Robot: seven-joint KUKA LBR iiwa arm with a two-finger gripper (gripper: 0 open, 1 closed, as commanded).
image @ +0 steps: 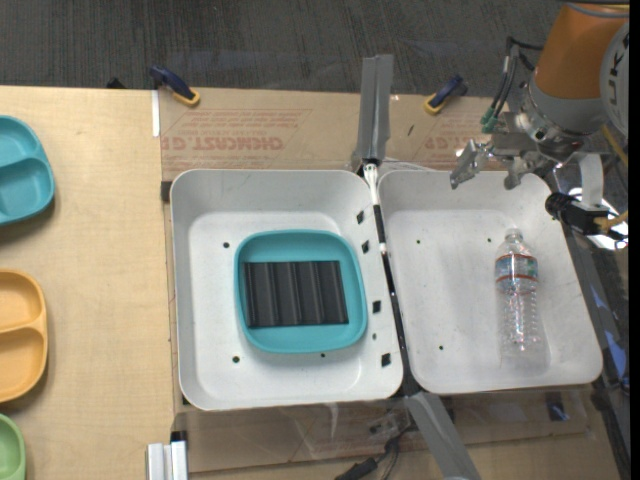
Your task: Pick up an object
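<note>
A clear plastic water bottle [518,300] lies lengthwise in the right bin [440,268], near its right side, with its cap toward the far wall. My gripper [489,174] hangs above the far edge of that bin, up and slightly left of the bottle and well apart from it. Its two fingers are spread open with nothing between them. The orange band of the arm [585,38] rises behind it at the top right.
The left bin [200,288] holds a teal tray [300,291] with a dark ribbed insert. On the bench at far left lie a teal plate [20,180], an orange plate [20,333] and a green one [8,450]. Two clamps [175,86] [443,93] sit on the cardboard behind the bins.
</note>
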